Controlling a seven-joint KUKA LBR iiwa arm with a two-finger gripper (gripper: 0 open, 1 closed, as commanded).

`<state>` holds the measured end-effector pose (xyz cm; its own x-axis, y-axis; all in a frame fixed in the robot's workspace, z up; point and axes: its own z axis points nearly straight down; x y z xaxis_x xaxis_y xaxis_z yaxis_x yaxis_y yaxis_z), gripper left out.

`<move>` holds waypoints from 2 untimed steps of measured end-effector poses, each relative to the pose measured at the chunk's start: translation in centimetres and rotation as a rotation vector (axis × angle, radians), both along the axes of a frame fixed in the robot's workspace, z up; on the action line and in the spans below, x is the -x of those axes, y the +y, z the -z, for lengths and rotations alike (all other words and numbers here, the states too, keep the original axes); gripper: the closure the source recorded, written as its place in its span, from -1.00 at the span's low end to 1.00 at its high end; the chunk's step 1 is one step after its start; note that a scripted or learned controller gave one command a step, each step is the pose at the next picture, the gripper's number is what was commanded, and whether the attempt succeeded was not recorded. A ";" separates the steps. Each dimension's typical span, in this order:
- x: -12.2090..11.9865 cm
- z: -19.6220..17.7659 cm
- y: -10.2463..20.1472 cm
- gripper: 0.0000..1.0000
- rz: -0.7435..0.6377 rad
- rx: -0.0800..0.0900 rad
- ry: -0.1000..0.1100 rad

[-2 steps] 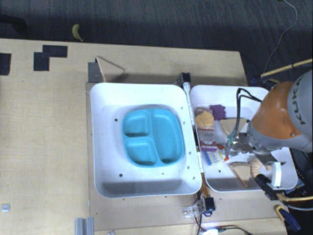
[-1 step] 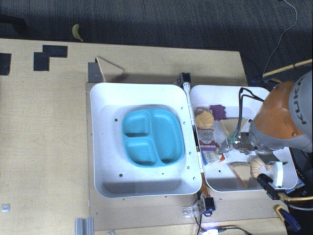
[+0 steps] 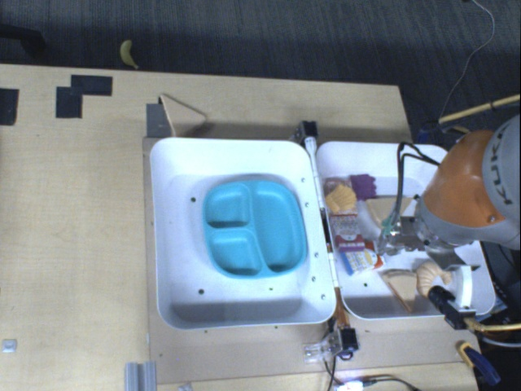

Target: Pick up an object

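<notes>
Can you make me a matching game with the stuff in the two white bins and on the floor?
Things:
1. divided plate
2. banana
3. purple item
4. tool

Places or colours:
A. yellow, on the dark floor beyond the bench
B. down in the right bin, among the clutter
C. blue, in the left bin
D. toward the far end of the right bin

Pairs: 1-C, 2-A, 3-D, 4-B

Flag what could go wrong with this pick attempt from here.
1. The gripper is low in the right bin, where small items lie packed together. Closing on the red and white packet could catch a neighbour or just push things aside.
2. It works close to the divider between the bins, so a sideways move may hit the wall.
3. The black cable loops over the bin and could snag.
</notes>
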<state>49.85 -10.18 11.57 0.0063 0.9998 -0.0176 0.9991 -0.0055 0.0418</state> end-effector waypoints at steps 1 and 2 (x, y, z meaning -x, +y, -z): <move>0.0 0.0 0.0 -1.00 -0.001 0.000 0.000; -0.1 -1.0 0.1 1.00 -0.003 -0.001 -0.003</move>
<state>49.99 -10.10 12.62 0.0036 0.9998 -0.0170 0.9990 -0.0029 0.0445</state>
